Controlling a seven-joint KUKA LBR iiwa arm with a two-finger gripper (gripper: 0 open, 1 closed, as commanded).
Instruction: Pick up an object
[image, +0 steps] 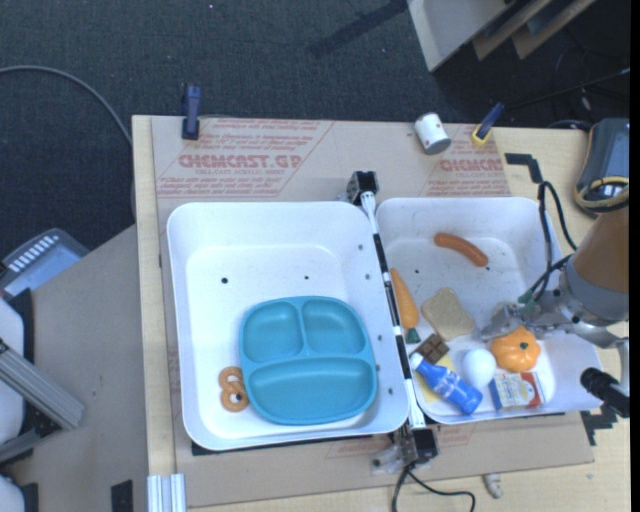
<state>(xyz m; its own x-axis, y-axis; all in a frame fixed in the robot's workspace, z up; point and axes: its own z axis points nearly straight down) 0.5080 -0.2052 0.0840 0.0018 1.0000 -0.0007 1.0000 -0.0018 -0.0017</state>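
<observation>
While the grey arm reaches in from the right, its gripper (512, 325) sits low inside the right bin (455, 215), just above and touching or nearly touching a small orange pumpkin (516, 351). How the jaws stand cannot be told from this angle — the wrist blocks them, and nothing is clearly seen between them.

Two shallow white bins lie side by side on a pale bench (250, 160). Around the pumpkin, the right bin is crowded: a white egg (479, 364) just to its left, a blue bottle (449, 388) lying tilted near the bin's front edge, and a small red-and-white carton (518, 390) directly in front of the pumpkin. A tan slice of bread (449, 313) rests near the bin's middle, with a small brown block (432, 348) in front of it. A carrot (403, 300) lies along the bin's left wall, and a sausage (461, 249) lies apart toward the back.

Over in the left bin (200, 225) sits a blue divided plate (306, 358) with three compartments — a small pretzel (234, 389) lies just beside its left edge.
</observation>
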